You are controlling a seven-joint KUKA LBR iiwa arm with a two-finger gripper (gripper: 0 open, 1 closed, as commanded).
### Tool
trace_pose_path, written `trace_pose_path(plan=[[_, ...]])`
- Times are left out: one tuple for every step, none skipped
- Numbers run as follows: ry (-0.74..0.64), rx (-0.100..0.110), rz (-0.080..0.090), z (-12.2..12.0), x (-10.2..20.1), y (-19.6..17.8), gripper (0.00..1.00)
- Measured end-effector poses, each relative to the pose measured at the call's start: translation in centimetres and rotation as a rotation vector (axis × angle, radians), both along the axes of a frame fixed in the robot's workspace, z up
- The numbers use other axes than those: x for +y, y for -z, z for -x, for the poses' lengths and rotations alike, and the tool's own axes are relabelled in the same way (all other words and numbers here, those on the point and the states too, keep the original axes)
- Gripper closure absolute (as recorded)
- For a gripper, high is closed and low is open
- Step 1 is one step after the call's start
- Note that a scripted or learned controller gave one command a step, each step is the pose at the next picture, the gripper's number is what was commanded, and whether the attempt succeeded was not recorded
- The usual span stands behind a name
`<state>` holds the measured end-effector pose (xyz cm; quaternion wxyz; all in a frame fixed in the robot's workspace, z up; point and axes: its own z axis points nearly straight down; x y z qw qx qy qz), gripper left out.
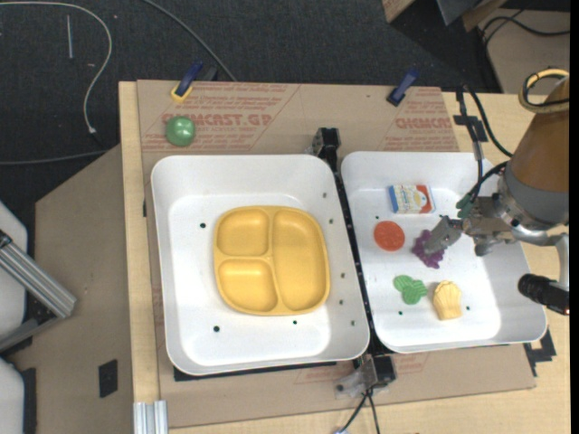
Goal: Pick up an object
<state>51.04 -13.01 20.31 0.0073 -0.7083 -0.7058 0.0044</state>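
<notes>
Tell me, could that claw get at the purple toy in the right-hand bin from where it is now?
Probably yes. The claw hangs right beside the purple toy, nothing lies over it, and the red disc and green toy sit apart from it.

L bin [176, 242] holds a plate [271, 260]. R bin [507, 319]: box [410, 198] at back, disc [390, 236] left, my fingers [441, 240] over toy [428, 250].
</notes>
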Motion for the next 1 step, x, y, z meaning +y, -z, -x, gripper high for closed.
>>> trace_pose_path(plan=[[-0.004,-0.014,0.002,-0.31,0.04,-0.71,0.0]])
